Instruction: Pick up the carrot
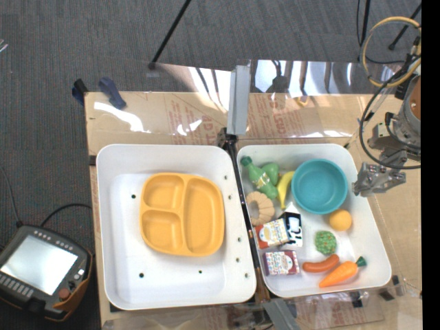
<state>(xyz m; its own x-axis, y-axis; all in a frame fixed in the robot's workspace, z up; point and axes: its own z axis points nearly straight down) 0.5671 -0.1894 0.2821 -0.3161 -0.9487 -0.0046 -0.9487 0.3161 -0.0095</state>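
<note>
The carrot (341, 273) lies in the near right corner of the right bin (380, 253), its green top pointing toward the bin's right wall and its orange tip toward the left. Touching it on the far side is a red sausage (320, 265), and just beyond that sits a small green broccoli (325, 242) with an orange (340, 220) near it. A teal bowl (320, 185) stands farther back, with a banana (284, 188) and a green bottle (259, 175) to its left, and two small cartons (280, 248) near the bin's left wall. The left bin (113, 184) holds a yellow divided plate (183, 214). The end effector (375, 182) hangs over the right bin's far right edge, well apart from the carrot; whether it is spread or pressed together cannot be told. Both bins rest on the desk (151, 115).
</note>
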